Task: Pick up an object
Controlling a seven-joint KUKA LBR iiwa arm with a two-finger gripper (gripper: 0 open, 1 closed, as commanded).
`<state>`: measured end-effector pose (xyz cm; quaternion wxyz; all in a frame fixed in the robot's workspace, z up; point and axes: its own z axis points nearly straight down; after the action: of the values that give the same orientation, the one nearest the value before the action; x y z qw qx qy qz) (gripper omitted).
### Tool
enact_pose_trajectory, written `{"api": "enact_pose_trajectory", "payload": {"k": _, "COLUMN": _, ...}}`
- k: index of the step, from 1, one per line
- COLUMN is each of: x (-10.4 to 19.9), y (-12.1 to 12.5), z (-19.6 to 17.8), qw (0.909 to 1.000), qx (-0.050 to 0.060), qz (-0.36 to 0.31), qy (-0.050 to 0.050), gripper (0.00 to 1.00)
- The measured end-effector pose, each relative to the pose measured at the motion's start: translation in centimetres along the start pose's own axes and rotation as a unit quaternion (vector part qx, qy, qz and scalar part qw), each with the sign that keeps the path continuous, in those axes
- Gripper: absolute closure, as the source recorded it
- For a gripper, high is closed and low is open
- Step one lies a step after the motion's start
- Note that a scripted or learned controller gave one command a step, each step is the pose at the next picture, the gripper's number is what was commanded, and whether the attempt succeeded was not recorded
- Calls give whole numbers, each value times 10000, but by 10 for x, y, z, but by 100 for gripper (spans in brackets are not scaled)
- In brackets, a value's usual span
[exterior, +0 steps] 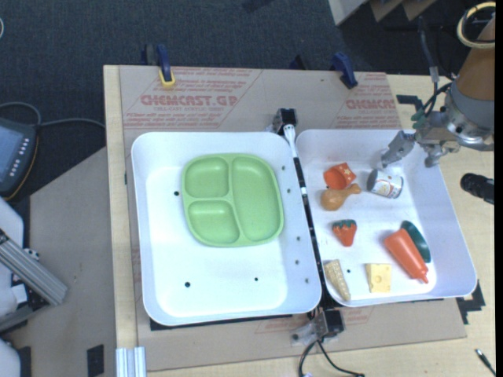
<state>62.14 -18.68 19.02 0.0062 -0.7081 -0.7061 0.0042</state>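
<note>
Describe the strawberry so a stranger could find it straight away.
Look in the right-hand white bin, the one holding the toy food. Near its middle, below the tan chicken drumstick, lies the strawberry. It is the small red piece with a green leafy top, much shorter than the long orange carrot.

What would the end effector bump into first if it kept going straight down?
Probably the small silver can: the end effector hangs just above it in the right bin, though depth is hard to judge.

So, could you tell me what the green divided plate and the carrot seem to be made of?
Green divided plate: likely moulded plastic, matte pale green, with smooth rounded compartment ridges. Carrot: probably toy plastic, even orange with a faint sheen; rubber or foam is possible.
</note>
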Motion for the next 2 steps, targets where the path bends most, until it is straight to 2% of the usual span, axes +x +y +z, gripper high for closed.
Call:
{"api": "enact_pose_trajectory", "payload": {"k": 1, "x": 0, "y": 3, "z": -9, "qw": 10000, "qx": -78, "qz": -15, "qy": -16, "gripper": 0}}
{"api": "enact_pose_trajectory", "payload": {"k": 2, "x": 1, "y": 3, "z": 54, "qw": 10000, "qx": -47, "qz": -18, "qy": -8, "gripper": 0}}
